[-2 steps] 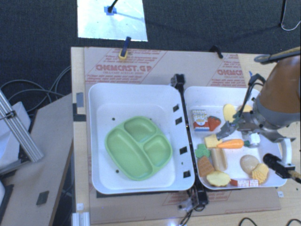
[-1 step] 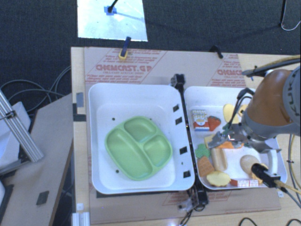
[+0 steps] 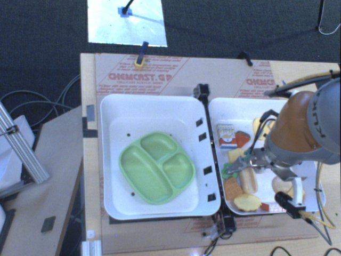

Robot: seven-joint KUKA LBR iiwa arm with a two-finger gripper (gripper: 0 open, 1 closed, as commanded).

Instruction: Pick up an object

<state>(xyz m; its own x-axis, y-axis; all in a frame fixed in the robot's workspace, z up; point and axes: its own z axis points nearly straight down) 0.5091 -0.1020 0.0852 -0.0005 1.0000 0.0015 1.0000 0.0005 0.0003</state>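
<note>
The gripper hangs at lower right over crowded toy food; I cannot tell the jaws' state, so they may catch two pieces or slip

A pale green divided plate lies in a white bin; the arm is grey (orange-banded), above red, yellow and tan toy food.
</note>
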